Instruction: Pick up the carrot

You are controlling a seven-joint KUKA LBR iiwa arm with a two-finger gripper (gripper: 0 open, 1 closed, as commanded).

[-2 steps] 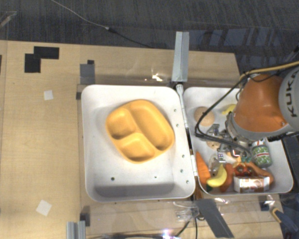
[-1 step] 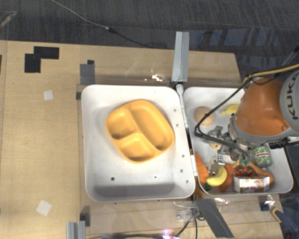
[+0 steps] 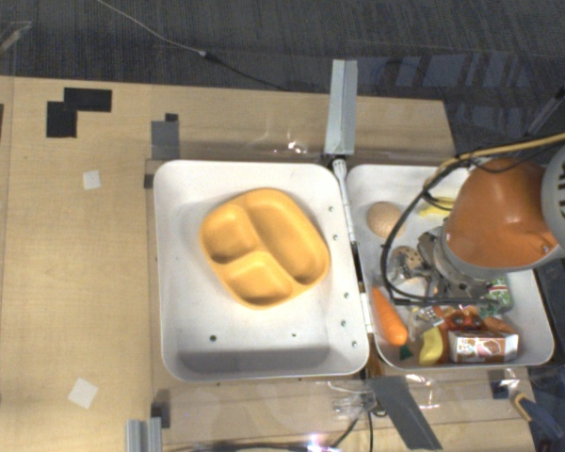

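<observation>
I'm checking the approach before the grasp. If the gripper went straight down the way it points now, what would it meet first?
Hard to say: the arm's orange band hides the gripper. It hangs over the clutter in the right bin, probably meeting that first; the carrot lies off to the side by the bin's left wall.

a wooden bench [image 3: 66,281] bears two white bins: left bin [image 3: 169,252]; right bin [image 3: 358,186] touching beside it.

We see two bins side by side. The left bin [image 3: 169,252] holds a divided tray [image 3: 264,246]. In the right bin [image 3: 543,342], a carrot [image 3: 389,317] lies by the left wall, an egg [image 3: 383,219] behind it, the arm [image 3: 502,215] overhead.
</observation>
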